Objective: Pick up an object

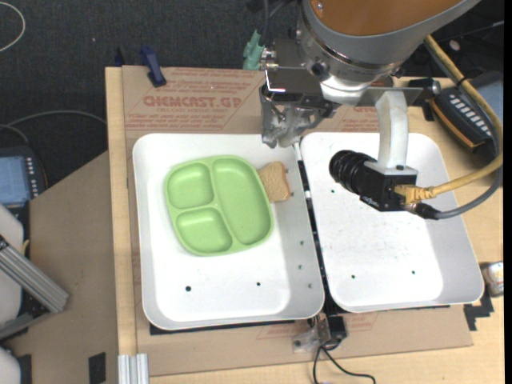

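— Where is the camera sitting?
— High over the bench (200,90), looking down at a slant on both bins, the left bin (152,238) and the right bin (432,246). The arm (376,14) is looming closest, probably just under the lens.

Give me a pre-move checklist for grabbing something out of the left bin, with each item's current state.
1. Target in left bin: tan block beside green divided plate: ok.
2. Block free of the plate: touches or overlaps its rim: not ok.
3. Gripper over the block: sits above the bin's back edge, short of it: not ok.
4. Fingers open: cannot tell.
5. Nothing held yet: cannot tell.
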`<state>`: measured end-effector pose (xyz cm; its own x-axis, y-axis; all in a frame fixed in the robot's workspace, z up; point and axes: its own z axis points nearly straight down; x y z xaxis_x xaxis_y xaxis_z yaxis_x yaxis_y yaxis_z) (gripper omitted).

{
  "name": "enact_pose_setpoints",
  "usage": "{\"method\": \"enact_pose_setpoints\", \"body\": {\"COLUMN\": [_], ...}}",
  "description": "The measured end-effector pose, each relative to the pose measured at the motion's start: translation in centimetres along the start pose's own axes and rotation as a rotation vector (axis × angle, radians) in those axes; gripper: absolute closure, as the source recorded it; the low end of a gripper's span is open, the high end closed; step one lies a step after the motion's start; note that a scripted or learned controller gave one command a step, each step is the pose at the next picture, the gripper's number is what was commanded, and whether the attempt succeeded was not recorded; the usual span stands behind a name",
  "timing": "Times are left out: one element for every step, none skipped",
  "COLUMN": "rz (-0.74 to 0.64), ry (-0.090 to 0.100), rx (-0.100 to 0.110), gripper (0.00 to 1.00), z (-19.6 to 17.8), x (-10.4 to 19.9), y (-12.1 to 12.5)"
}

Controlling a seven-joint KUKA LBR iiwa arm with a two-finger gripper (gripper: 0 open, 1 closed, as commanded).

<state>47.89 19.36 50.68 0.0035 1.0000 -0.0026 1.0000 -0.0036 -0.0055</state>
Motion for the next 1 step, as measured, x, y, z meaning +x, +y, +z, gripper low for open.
{"method": "enact_pose_setpoints", "body": {"rz": [-0.004], "ry": [0.004], "rx": [-0.009], "gripper": [1.00], "z": [-1.84], "x": [0.41], "y": [0.03]}}
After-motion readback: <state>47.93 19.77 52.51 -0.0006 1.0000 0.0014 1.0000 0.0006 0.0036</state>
